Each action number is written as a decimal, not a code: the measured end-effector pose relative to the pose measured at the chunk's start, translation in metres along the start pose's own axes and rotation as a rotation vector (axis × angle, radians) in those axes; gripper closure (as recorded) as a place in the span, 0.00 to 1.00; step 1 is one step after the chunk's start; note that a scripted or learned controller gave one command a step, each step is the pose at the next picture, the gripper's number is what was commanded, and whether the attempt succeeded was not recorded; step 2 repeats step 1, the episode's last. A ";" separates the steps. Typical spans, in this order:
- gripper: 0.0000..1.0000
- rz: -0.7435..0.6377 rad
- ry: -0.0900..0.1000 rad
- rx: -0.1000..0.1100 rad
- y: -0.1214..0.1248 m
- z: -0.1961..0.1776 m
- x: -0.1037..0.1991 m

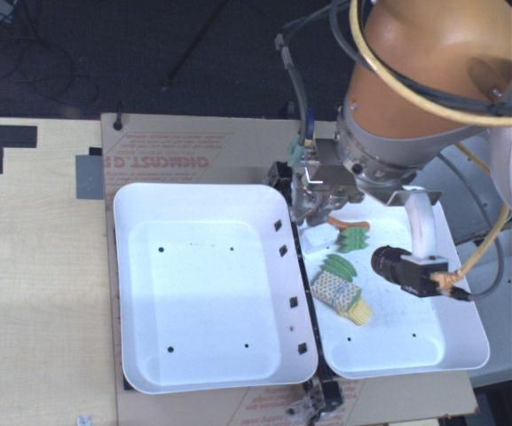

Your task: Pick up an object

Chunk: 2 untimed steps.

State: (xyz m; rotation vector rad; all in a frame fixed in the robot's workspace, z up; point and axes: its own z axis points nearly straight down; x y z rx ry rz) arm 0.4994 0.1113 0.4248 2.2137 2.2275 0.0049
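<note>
Step in hand, as you'd judge it: approach, nothing grasped yet. Hand (313,204) low over far-left corner of right bin (433,351); whether fingers wide or narrow, cannot tell. Candidate objects: orange-and-green toy (350,232) just right of hand; green piece (340,265) and patterned yellow block (342,295) nearer you. Next move: you centre over one piece, descend, close.

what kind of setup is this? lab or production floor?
Likely a robotics lab grasping bench: two white bins side by side on a plywood board, small toy-like objects in the right bin, loose cables behind.
</note>
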 end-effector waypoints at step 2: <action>1.00 -0.001 0.000 0.001 -0.018 -0.055 0.077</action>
